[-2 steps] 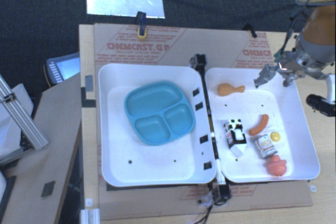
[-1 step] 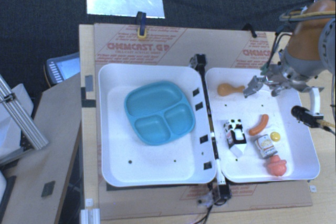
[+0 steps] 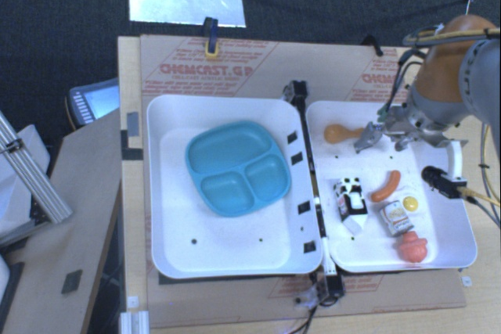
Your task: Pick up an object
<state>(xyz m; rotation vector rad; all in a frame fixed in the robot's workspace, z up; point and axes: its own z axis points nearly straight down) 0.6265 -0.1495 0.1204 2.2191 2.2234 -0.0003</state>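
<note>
Sausage (image 3: 386,185) in right bin (image 3: 462,246), just below tool (image 3: 374,135), tool's opening impossible to tell

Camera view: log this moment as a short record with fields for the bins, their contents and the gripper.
left bin: holds a blue divided plate
right bin: holds a tan drumstick-like toy, an orange sausage, a black-and-white item, a small packet, a yellow piece, a pink toy
gripper: over the right bin's far end, beside the drumstick-like toy
held: nothing seen between the fingers
</note>
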